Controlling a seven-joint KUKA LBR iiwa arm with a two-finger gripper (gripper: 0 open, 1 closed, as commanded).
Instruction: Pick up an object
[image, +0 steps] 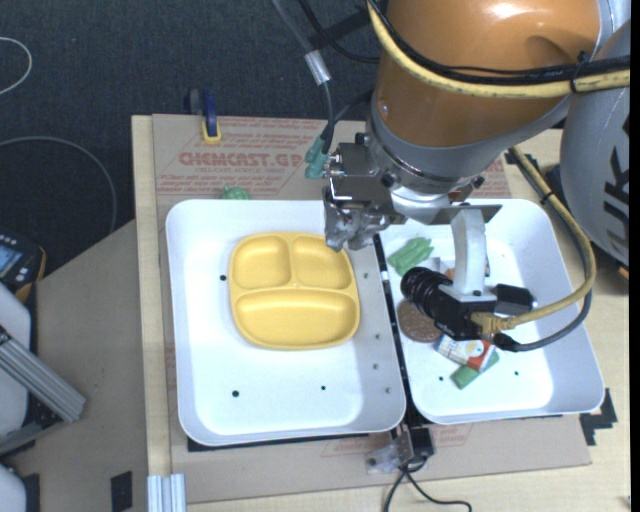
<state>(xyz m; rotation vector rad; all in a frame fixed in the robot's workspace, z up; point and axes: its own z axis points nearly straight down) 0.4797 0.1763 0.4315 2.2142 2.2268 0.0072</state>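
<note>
Place: robot lab or test bench.
Bench: brown board (250, 150) printed with red lettering, clamped (209, 115) at the far edge.
Bins: two white bins (200, 330) (560, 370) side by side on it.
Floor: dark carpet (100, 70), loose cables (60, 160).
Arm: grey and orange (470, 60), hung with cables (555, 300).

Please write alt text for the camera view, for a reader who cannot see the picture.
A grey and orange robot arm reaches over two white bins, its gripper low at the top right corner of a yellow divided plate in the left bin. The right bin holds small items, among them a green piece and a brown disc.
</note>
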